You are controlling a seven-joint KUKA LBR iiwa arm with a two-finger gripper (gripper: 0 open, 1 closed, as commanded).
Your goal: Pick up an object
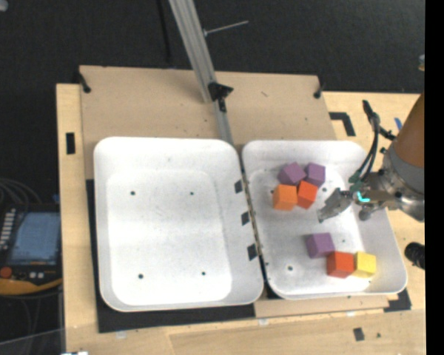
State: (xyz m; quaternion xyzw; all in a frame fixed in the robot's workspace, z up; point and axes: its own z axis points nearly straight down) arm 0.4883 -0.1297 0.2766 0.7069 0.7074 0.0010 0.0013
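The left bin (170,224) is lying bare beside the right bin (281,283). In the right bin, an orange block (284,197), two purple blocks (290,173) and a red-orange block (307,193) are clustering just left of the gripper (342,205), which is hovering with nothing between its spread fingers. Below it, a purple cube (320,244), a red block (340,263) and a yellow block (365,262) are sitting together.

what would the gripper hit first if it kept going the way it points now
The gripper points left, toward the orange cube in the upper cluster. That cube looks first in line, though its height above the right bin is unclear.
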